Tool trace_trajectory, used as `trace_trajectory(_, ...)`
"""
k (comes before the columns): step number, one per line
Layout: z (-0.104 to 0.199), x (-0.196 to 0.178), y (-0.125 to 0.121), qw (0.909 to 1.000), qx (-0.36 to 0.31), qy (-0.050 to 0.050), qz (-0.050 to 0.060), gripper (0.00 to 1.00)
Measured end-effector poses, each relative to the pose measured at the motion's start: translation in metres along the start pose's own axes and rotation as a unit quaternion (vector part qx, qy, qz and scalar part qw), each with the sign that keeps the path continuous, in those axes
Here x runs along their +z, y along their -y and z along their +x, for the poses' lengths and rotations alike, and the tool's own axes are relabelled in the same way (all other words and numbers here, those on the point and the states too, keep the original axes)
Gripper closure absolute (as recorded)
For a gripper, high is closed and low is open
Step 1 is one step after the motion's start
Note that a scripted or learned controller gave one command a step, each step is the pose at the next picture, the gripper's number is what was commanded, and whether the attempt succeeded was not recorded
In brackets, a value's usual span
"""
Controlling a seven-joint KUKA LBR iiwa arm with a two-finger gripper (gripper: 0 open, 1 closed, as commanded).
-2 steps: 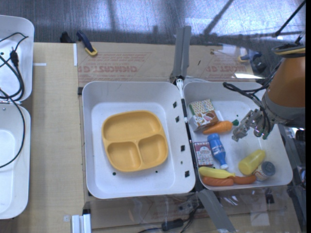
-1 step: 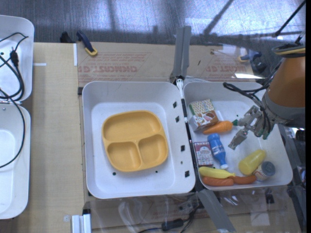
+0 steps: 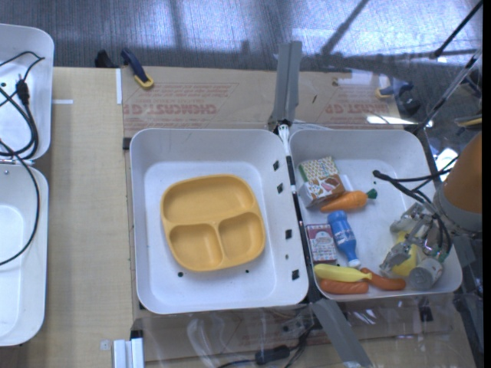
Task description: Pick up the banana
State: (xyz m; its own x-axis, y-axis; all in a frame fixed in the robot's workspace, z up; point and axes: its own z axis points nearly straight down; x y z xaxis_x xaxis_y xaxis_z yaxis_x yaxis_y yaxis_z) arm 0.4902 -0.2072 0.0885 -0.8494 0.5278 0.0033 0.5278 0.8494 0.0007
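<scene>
Banana (image 3: 342,273): you find it at the right bin's (image 3: 360,150) near edge, lying on a red-orange sausage (image 3: 347,287), just below the blue bottle (image 3: 343,238). Gripper (image 3: 402,253) sits low at the bin's right side; its fingers blur into clutter, so open or closed you cannot tell

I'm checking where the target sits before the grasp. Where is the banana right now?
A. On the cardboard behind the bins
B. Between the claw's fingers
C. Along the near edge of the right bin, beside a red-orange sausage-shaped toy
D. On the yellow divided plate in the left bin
C: the banana lies along the near edge of the right bin, touching the red-orange sausage-shaped toy, apart from the claw.
</scene>
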Motion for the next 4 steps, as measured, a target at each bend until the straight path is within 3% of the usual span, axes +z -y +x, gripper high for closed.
trace_trajectory(1,-0.003,0.0,-0.062,1.0,-0.009,0.0,0.0,0.0)
trace_trajectory(2,-0.004,-0.006,-0.062,1.0,-0.008,0.0,0.0,1.0)
trace_trajectory(3,0.028,-0.106,-0.099,0.9969,0.079,0.0,0.001,1.0)
trace_trajectory(4,0.032,0.0,-0.029,0.9971,-0.075,0.0,0.001,1.0)
